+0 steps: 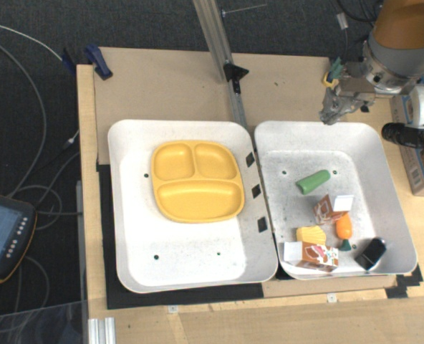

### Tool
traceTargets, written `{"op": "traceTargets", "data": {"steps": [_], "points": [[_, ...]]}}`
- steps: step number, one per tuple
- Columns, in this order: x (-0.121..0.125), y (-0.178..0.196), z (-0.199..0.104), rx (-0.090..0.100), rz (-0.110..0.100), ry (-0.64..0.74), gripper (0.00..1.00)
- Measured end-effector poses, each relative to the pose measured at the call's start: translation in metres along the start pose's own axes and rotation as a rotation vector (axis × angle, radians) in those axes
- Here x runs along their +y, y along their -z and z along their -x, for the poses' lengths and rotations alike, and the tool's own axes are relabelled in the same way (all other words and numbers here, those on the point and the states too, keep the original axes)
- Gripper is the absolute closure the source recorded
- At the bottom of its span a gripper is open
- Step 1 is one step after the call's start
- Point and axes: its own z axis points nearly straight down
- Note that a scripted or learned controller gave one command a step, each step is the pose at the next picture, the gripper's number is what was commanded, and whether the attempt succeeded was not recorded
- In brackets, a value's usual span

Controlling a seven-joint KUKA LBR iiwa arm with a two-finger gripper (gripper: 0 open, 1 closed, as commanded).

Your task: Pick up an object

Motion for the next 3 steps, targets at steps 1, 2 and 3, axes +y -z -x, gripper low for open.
{"op": "traceTargets", "data": {"steps": [1, 2, 3], "points": [[-0.026, -0.002, -0.043, 0.003, -0.008, 0.003, 1.0], [-0.036, -0.005, -0.091, 0.004, -0.008, 0.005, 1.0], [-0.061, -0.022, -0.146, 0.004, -0.01, 0.006, 1.0]]}}
